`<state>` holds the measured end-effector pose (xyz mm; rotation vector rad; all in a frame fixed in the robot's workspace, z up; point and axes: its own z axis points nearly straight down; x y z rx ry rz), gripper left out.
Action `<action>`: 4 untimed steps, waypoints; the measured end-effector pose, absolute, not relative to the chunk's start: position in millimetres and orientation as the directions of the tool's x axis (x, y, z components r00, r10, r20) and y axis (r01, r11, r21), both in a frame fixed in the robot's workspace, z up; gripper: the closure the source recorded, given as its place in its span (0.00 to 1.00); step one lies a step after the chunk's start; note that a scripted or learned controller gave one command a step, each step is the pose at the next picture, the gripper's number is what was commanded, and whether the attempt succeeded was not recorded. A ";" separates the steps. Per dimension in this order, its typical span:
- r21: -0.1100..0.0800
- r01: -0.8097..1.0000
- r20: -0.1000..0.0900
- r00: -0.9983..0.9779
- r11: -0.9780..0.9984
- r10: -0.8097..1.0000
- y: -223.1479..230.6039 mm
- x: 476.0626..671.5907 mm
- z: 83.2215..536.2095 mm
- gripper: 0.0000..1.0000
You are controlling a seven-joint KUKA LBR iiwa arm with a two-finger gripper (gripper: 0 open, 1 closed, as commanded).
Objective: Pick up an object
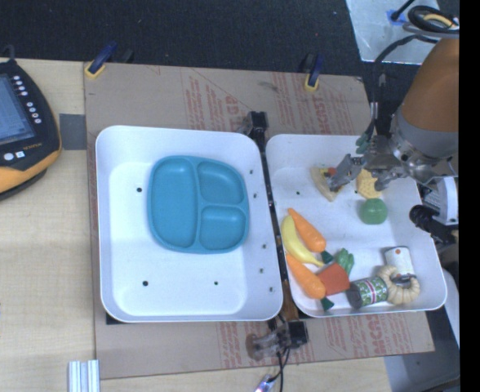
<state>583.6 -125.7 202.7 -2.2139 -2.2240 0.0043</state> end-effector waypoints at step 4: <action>-0.005 1.000 -0.001 -0.013 0.013 1.000 -152.8 476.1 101.4 1.00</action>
